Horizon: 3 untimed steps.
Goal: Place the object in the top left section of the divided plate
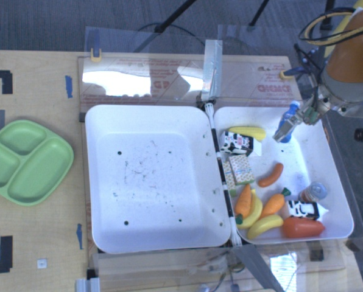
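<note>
Far left edge of worktop [47, 236]: green divided plate [27, 161], smooth moulded plastic, rounded outline, three sections. Two smaller ones on its upper side, one long one below. Top left section [22, 137] holds nothing; task not yet done.

Centre: left bin [151, 175], shallow white plastic, scuffed floor with faint grey marks and a few small dark holes. No objects in it.

Right bin [337, 181]: all loose items sit here. Near its upper left corner a yellow banana [248, 131], touching a black-and-white carton [237, 142]. Below it a patterned box [239, 169], then a glossy sausage [270, 174], carrots [245, 201], a second banana [265, 224], a red pepper [302, 227] along the lower edge.

Upper right corner of right bin: pincer [300, 117] hangs over the bin with a blue bottle [285, 124] at its tip, tilted. Bottle appears gripped between the fingers, so clenched on it; contact point small, moderately confident.

Judgement: pick done, transport step in hand. Next move calls for a long carry across both bins to the plate, then release over the upper left section. Smooth cylindrical bottle may roll on landing.
</note>
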Each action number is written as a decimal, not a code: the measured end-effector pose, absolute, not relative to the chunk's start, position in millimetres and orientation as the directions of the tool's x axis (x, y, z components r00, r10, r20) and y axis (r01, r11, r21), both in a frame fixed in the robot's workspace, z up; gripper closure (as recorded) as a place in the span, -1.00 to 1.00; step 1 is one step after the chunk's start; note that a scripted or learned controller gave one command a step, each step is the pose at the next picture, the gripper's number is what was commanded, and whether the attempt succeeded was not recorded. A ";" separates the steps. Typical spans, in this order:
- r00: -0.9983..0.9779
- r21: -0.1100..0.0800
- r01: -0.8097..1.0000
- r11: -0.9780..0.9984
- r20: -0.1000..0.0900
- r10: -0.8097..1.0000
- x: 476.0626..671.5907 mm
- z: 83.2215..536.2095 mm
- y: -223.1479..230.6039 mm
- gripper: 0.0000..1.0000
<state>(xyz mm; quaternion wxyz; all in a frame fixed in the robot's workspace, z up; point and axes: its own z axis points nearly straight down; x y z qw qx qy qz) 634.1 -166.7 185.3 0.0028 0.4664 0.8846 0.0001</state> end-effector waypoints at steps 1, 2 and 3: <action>-0.482 0.003 0.876 0.482 -0.004 0.876 667.9 301.8 -154.8 1.00; -0.687 0.002 0.727 0.687 -0.001 0.727 604.7 185.2 -86.2 1.00; -0.529 0.003 0.848 0.529 -0.003 0.848 594.9 193.2 -120.4 1.00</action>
